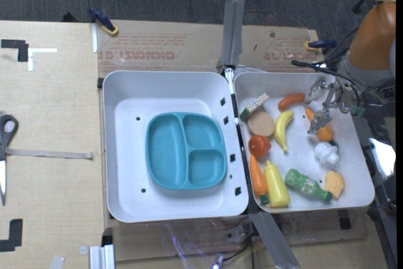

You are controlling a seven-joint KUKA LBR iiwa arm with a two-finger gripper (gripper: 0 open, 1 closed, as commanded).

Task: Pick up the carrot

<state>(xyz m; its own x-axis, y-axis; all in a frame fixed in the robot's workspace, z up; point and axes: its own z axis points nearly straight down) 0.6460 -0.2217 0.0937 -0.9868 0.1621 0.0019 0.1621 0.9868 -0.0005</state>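
hand [319, 121] low over right bin [360, 198], carrot [257, 176] apart

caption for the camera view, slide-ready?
End effector hovers in right bin; carrot lies by left wall.

There are two white bins [170, 82]. One holds one blue tray [186, 151]. The other holds one carrot [257, 176], one tomato [259, 145], one banana [283, 129], one yellow bottle [276, 184], one green bottle [306, 186] and one corn [334, 184].

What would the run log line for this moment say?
gripper over right bin, upper right corner | carrot at bin's left wall beside mustard bottle, not held | blue plate in left bin
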